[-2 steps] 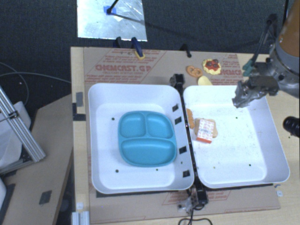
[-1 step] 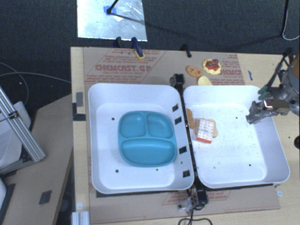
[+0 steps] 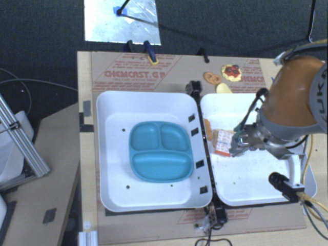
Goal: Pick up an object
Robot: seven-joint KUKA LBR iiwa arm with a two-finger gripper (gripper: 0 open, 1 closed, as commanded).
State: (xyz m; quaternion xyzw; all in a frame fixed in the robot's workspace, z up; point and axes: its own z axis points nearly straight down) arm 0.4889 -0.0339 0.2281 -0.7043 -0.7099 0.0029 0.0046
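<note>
A small orange and white packet [image 3: 222,142] lies in the right bin [image 3: 246,193] near its left wall. A thin tan piece [image 3: 207,128] rests along that wall just above it. My gripper [image 3: 237,146] hangs low over the right bin, its tip right beside the packet's right edge. The bulky orange wrist [image 3: 294,94] rises behind it to the right. The left bin [image 3: 115,188] carries a blue divided plate [image 3: 160,151] in its middle.
On the cardboard behind the bins lie a pizza-like toy [image 3: 231,72], a cookie-like toy [image 3: 211,78] and a pale yellow piece [image 3: 223,88]. A black fitting [image 3: 283,184] sits over the right bin's near right corner. A metal frame [image 3: 20,142] stands at left.
</note>
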